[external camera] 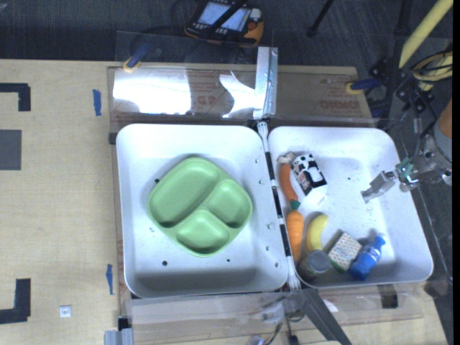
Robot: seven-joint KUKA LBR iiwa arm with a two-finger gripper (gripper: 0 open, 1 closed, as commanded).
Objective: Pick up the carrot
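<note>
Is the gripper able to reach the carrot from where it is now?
Probably yes. The gripper hangs over the right bin's bare part, and the carrot lies uncovered by the left wall, though the banana touches it.

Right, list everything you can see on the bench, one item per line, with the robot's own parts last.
Bins: two, white, side by side on the bench.
Divided plate: one, green, in the left bin.
Carrots: two, orange, along the right bin's left wall, one behind the other.
Cow-patterned item: one, black and white, beside the rear carrot.
Banana-like fruit: one, yellow, right of the front carrot.
Can: one, grey, at the right bin's front edge.
Small box: one, tan, beside the can.
Bottle: one, blue, front right of the right bin.
Tool: one, grey, over the right bin's right side, apart from the objects.
</note>
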